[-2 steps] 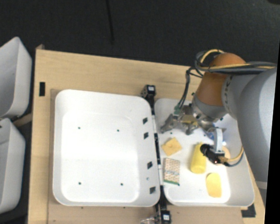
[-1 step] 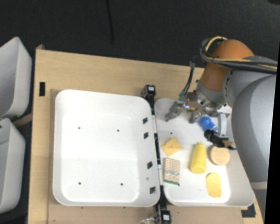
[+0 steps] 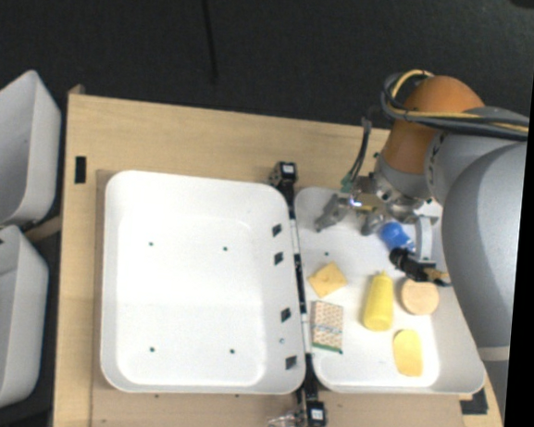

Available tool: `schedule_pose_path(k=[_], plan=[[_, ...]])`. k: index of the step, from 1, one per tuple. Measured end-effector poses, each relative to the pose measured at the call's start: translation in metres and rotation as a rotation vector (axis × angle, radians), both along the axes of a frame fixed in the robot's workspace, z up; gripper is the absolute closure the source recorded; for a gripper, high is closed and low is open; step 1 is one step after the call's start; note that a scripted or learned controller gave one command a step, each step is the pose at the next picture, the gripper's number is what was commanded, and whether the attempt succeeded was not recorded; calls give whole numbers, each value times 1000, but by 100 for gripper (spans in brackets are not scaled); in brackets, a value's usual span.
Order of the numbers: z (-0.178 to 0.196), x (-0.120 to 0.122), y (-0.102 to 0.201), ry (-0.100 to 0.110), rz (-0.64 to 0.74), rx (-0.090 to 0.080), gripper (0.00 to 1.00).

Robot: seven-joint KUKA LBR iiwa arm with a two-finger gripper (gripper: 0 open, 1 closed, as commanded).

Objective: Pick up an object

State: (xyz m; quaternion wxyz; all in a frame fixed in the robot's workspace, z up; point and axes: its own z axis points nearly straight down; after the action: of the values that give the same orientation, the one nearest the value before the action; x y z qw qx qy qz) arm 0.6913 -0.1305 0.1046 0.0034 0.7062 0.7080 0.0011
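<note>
Gripper (image 3: 349, 213) hangs with jaws spread, holding nothing; yellow wedge (image 3: 328, 280) just below them; pick not yet made.

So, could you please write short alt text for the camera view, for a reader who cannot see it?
A grey robot arm with an orange band reaches from the right, its gripper over the far end of the right bin, which holds several small yellow objects, a tan disc, a blue object and a patterned packet. The left bin sits alongside.
</note>
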Motion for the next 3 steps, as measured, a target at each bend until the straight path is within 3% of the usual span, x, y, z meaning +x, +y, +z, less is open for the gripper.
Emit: schedule_pose_path(k=[1,2,3], plan=[[1,-55,33,-5,-2,-1,0],[1,-111,17,-7,-4,-1,0],[0,-70,27,-5,0,0,0]])
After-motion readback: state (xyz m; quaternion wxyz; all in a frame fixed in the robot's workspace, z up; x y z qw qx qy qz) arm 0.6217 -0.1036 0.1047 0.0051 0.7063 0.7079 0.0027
